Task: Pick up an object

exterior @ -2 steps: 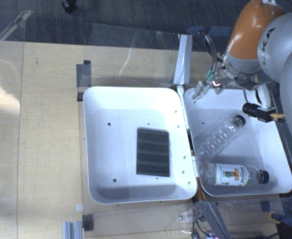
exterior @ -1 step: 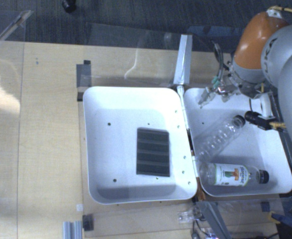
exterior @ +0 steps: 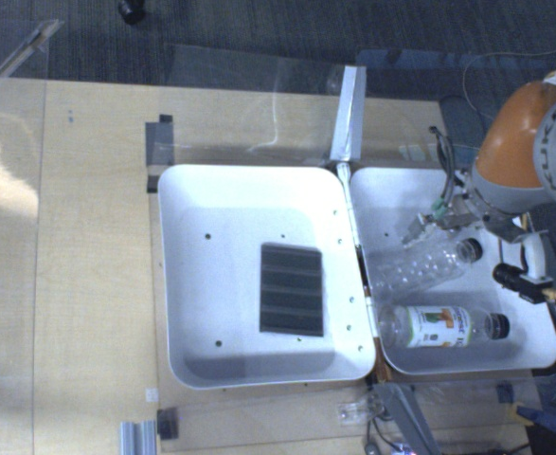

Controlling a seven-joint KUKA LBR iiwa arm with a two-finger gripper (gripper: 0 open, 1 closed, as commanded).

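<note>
In the left bin [exterior: 192, 254] a dark ribbed rectangular pad [exterior: 292, 290] lies flat near the middle. The right bin [exterior: 391, 192] holds a clear plastic bottle [exterior: 420, 265] lying on its side. Below it lies a white bottle [exterior: 434, 326] with a green and orange label and a black cap. My gripper [exterior: 429, 223] reaches in from the right and hangs over the upper part of the right bin, just above the clear bottle's far side. The grey arm with its orange band [exterior: 514, 150] sits behind it.
A metal divider post [exterior: 347, 121] stands at the back between the two bins. Cables and a black clamp [exterior: 519, 282] hang along the right bin's right rim. Wooden bench surface [exterior: 69, 254] stretches to the left of the bins.
</note>
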